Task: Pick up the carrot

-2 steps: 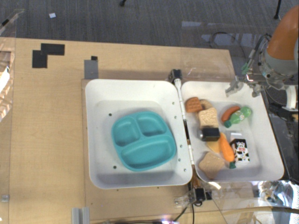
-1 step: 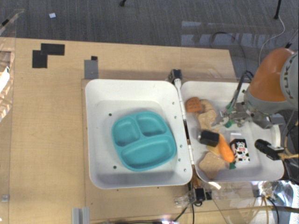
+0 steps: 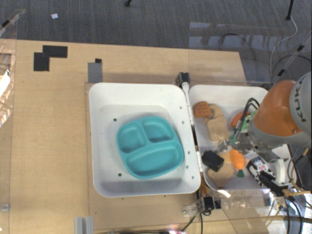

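Carrot [image 3: 237,158] lying in the right bin [image 3: 222,90], near that bin's middle, orange body with a green end pointing toward the lower edge of the view. Gripper [image 3: 233,141] reaching in from the right, hanging just above and slightly left of the carrot, close but not visibly closed around it. Cannot tell how the gripper is set, since the wrist and its orange band [image 3: 274,108] cover most of it. Just left of the carrot, a black block [image 3: 212,159] resting on a tan piece [image 3: 219,176]. Farther up the bin, a pale bread-like slice [image 3: 217,126] and a brown waffle-like piece [image 3: 202,109]. In the left bin [image 3: 100,130], a teal divided plate [image 3: 149,146]. Both bins side by side on the wooden desk [image 3: 48,145].
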Controlling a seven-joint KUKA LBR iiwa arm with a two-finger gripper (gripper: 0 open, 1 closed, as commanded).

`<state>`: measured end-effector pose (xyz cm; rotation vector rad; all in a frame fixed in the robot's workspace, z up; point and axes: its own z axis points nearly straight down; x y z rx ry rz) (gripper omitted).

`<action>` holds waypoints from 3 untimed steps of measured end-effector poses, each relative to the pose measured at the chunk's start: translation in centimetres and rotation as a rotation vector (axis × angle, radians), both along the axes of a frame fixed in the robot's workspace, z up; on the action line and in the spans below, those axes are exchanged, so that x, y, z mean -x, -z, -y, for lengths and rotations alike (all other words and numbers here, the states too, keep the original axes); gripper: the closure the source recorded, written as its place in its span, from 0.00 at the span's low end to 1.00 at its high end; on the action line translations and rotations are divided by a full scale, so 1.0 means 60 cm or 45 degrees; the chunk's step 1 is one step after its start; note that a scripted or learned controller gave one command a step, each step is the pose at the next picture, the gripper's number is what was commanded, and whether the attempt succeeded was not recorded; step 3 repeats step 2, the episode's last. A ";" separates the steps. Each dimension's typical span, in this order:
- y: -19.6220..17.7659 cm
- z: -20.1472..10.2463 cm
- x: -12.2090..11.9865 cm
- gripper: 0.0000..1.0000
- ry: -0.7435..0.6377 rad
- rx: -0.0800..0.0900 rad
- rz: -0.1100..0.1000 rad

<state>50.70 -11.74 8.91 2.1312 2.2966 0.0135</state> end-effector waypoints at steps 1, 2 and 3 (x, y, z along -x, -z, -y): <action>-0.020 -0.004 -0.007 1.00 -0.006 -0.001 0.013; -0.197 -0.076 -0.085 1.00 0.201 -0.004 0.003; -0.197 -0.076 -0.085 1.00 0.201 -0.004 0.003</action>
